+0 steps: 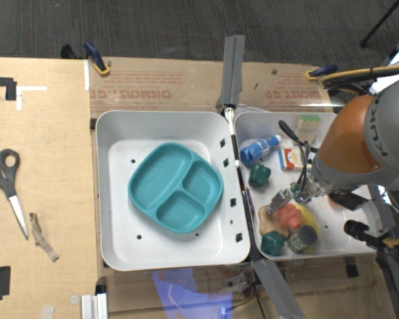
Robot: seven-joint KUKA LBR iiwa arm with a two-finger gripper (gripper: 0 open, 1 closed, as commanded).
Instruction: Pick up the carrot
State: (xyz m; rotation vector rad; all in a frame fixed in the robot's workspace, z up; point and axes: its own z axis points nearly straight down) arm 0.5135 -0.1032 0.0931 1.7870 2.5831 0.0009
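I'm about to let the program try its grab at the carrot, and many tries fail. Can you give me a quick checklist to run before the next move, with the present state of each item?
1. Carrot located in the right bin: ok.
2. Gripper above the carrot's end: ok, roughly.
3. Finger opening: cannot tell.
4. Carrot free of neighbours: not ok; banana and green cup crowd it.
5. Carrot between the fingers: cannot tell.
6. Teal plate in the left bin, out of the way: ok.
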